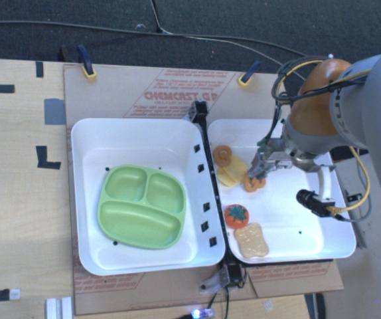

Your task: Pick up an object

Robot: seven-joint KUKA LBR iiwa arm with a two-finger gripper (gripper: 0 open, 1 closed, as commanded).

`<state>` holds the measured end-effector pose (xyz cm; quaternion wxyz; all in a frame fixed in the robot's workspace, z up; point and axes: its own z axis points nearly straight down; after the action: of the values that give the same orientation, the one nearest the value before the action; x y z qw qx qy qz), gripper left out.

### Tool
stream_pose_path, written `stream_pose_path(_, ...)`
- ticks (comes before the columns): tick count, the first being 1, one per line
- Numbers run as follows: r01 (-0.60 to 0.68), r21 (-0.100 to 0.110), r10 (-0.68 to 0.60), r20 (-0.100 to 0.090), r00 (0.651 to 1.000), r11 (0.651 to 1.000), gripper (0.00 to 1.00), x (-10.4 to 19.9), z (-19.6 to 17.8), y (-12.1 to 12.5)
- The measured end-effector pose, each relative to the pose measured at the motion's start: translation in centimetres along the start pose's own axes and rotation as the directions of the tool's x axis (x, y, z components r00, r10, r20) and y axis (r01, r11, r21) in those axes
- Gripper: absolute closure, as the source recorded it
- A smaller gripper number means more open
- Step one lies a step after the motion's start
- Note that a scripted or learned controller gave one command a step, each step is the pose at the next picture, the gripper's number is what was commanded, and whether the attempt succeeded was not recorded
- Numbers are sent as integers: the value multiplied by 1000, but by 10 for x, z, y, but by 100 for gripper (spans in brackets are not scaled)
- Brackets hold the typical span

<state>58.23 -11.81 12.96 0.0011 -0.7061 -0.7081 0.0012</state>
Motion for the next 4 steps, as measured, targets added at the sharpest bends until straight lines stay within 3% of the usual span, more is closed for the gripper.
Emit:
stream_pose_path(2, -1, -8, 1, 1, 1000, 1000, 100, 9, -104, -3)
stream_pose_path(4, 5, -1, -5, -2, 1000, 1000, 100, 127, -102, 2)
